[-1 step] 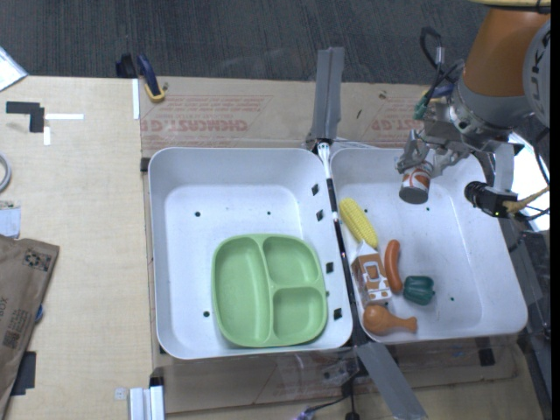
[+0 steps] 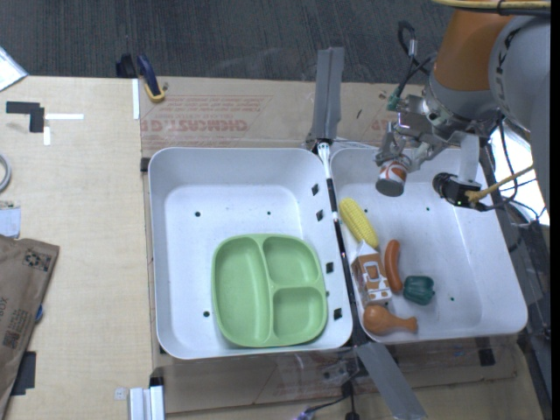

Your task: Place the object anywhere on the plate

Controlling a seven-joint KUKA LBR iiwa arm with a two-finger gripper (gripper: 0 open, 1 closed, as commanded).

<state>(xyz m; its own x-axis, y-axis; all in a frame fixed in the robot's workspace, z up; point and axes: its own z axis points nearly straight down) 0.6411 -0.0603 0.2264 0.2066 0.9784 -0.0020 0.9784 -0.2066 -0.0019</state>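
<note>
I watch through one fixed camera set above the bench, looking down at a slant. Both white bins sit mid-frame: the left bin [image 2: 175,234] holds the green plate [image 2: 269,290], the right bin [image 2: 472,261] lies beside it. The arm [image 2: 490,42] enters at the upper right of the frame.

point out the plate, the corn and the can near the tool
plate [image 2: 234,291], camera view, on its long left compartment
corn [image 2: 358,222], camera view, on the middle of the yellow cob
can [image 2: 391,178], camera view, on its side just below the tool [image 2: 401,151]
</note>
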